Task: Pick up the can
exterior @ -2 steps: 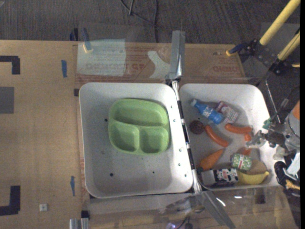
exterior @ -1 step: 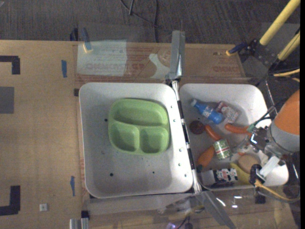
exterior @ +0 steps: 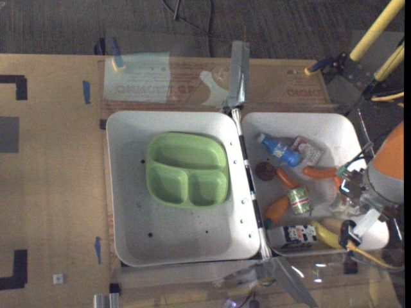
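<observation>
The can (exterior: 298, 200) is small, with a green and white label and a reddish top. It stands in the middle of the right bin (exterior: 334, 122), touching an orange carrot-shaped toy (exterior: 278, 208) on its left. My gripper (exterior: 347, 191) hangs over the bin's right side, about a can's width to the right of the can and apart from it. Nothing shows between its tips. The arm's orange band (exterior: 393, 158) sits above it at the frame's right edge.
Around the can lie a blue-capped bottle (exterior: 278, 149), a small pink box (exterior: 307, 151), a carrot (exterior: 319, 171), a dark round disc (exterior: 264, 171), a banana (exterior: 328, 233) and a black and white carton (exterior: 298, 234). The left bin (exterior: 128, 191) holds a green divided plate (exterior: 187, 169).
</observation>
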`<state>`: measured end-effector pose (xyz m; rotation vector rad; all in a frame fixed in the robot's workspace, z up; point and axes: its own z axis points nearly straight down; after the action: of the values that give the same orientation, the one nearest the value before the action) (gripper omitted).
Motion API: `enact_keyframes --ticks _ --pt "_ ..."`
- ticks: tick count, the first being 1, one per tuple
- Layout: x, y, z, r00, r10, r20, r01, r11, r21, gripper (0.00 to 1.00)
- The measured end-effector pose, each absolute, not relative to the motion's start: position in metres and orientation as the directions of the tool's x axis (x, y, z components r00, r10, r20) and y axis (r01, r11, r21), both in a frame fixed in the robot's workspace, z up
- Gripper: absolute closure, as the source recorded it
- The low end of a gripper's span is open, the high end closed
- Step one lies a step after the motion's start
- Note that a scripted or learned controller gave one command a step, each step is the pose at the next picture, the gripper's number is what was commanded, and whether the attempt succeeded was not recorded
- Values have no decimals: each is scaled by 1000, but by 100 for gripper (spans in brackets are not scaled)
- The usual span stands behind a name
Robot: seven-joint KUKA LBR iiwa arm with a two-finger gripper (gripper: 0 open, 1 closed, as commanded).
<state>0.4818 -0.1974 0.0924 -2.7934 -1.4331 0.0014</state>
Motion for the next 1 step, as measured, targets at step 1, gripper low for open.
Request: enact_keyframes --ticks 1 --pt "497 -157 184 856 518 -6 518 -856 -4 100"
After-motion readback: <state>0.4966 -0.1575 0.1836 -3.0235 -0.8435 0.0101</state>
